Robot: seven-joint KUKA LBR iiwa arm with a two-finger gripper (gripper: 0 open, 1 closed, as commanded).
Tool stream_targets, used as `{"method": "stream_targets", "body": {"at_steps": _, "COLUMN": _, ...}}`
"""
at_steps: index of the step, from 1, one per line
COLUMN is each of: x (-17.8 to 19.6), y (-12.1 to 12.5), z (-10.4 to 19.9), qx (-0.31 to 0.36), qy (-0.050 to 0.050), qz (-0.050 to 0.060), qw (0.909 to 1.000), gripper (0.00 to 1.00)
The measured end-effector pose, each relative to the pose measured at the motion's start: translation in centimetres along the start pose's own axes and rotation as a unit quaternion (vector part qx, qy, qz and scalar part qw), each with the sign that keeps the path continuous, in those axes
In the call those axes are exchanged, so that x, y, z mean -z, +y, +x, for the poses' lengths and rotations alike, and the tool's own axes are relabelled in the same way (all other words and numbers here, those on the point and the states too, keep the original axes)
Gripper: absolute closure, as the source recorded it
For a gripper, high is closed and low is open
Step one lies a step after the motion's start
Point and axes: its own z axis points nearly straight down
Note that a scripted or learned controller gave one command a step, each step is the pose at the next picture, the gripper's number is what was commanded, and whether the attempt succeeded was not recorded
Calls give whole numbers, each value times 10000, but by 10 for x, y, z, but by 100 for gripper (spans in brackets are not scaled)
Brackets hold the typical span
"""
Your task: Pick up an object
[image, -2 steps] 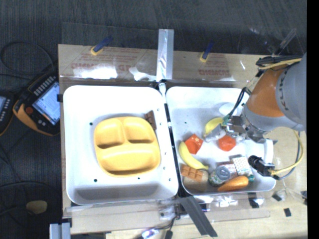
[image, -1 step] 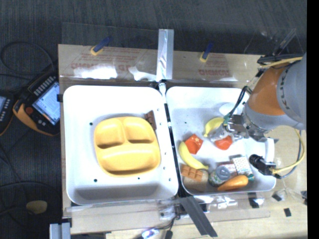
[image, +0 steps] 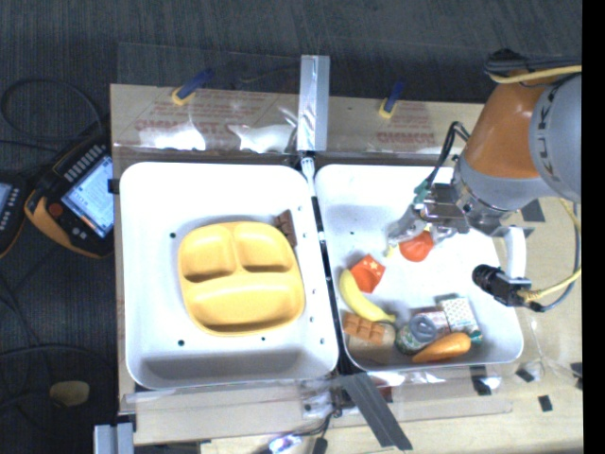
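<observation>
two white bins (image: 132,253), one yellow tray (image: 241,277), one banana (image: 357,298), one carrot (image: 442,347), two red pieces (image: 369,272), one bread piece (image: 368,330), one can (image: 421,329).

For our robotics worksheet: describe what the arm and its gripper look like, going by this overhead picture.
The arm is grey metal with a broad orange band above the wrist and dark lettering on its casing. Thin black and yellowish cables run along it. The gripper is small, pale grey and metallic, with dark parts.

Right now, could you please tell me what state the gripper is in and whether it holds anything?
Gripper: over the right bin, shut on the small red-orange object between its fingers, above the other items.
</observation>
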Motion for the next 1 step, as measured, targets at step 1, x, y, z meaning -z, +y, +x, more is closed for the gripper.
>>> {"method": "stream_targets", "body": {"at_steps": 1, "x": 2, "y": -1, "z": -12, "qx": 469, "qy": -12, "qz": 2, "qw": 9989, "gripper": 100}}
